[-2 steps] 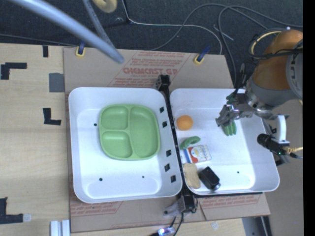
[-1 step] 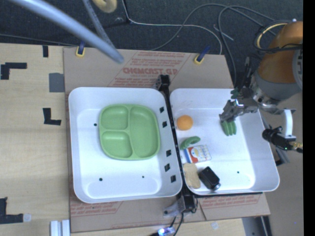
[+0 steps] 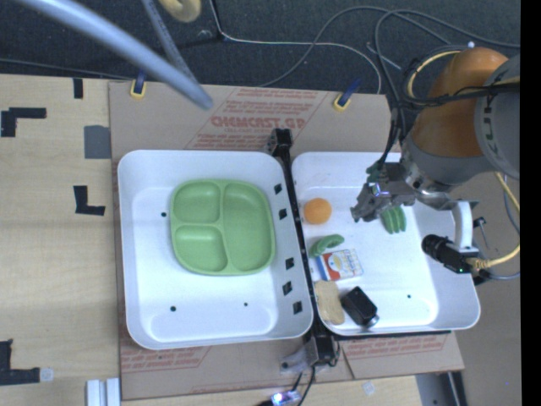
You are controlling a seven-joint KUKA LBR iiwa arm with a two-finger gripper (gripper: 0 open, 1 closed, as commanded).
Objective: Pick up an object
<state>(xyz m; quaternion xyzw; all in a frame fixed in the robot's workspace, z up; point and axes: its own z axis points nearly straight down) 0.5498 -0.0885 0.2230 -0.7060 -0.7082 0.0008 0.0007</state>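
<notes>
My gripper [image 3: 372,200] hangs over the right bin [image 3: 439,311], in its upper middle part. A ridged green object [image 3: 394,219] sits right beside the gripper, on its lower right, partly covered by the wrist. An orange ball [image 3: 318,211] lies just left of the gripper, near the divider. Below the ball are a small green piece [image 3: 326,245], a red, white and blue packet [image 3: 339,266], a tan oblong object [image 3: 328,301] and a black block [image 3: 360,305].
The left bin [image 3: 144,311] holds a green divided plate [image 3: 223,227]. A black divider with clips [image 3: 292,252] runs between the bins. Cables and a black fitting [image 3: 448,255] lie along the right bin's right side.
</notes>
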